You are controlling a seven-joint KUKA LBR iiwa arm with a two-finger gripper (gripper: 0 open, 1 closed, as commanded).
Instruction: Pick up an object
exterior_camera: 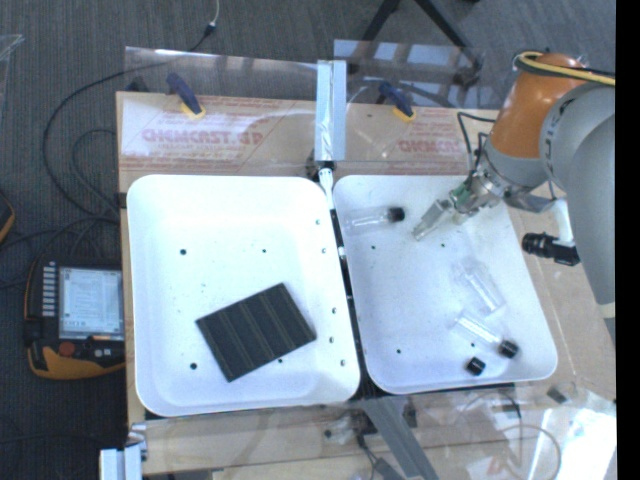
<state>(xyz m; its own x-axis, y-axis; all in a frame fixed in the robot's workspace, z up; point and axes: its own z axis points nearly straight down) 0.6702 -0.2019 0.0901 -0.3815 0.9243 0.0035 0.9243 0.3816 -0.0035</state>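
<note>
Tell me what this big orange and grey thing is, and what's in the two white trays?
That is a robot arm, seen by a camera looking down from above. At its tip is a gripper, a small metal hand with two fingers, hanging over the right bin. That bin holds clear little tubes with black caps: one near the gripper, more near the front. The left bin holds a dark ridged flat panel. I cannot see anything between the fingers.

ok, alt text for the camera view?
The gripper hangs over the right bin, which holds clear tubes with black caps. A dark ribbed panel lies flat in the left bin.
</note>
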